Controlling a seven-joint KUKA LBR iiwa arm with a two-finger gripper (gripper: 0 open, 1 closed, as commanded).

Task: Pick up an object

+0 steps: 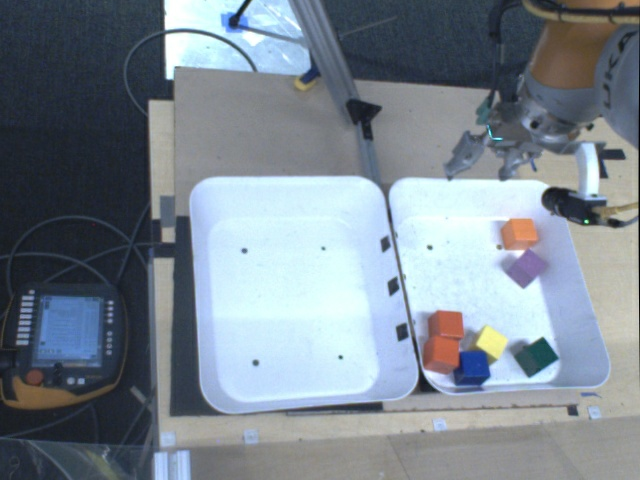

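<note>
We see the claw [484, 161] up near the top right, hanging over the table [270, 118] just past the far edge of the right bin [590, 308]. Its two fingers are spread apart, and nothing sits between them. The grey arm with its orange band [580, 23] comes in from the right.

The right bin has all the blocks in it. An orange block [519, 233] lies near the far side, and a purple block [525, 267] sits just beside it, a bit closer to us. They are nearest to the claw, but the claw touches none of them.

Down at the near edge we find a little bunch (all close together): two orange blocks [443, 340], one right behind the other, a blue block [472, 367] touching them, and a yellow block [491, 342] just beside that. A green block [537, 356] sits a little to the right of the bunch.

The left bin [215, 298] is white like the other, and they sit side by side. On the floor to the left lies a hand controller with a screen [62, 343].
</note>
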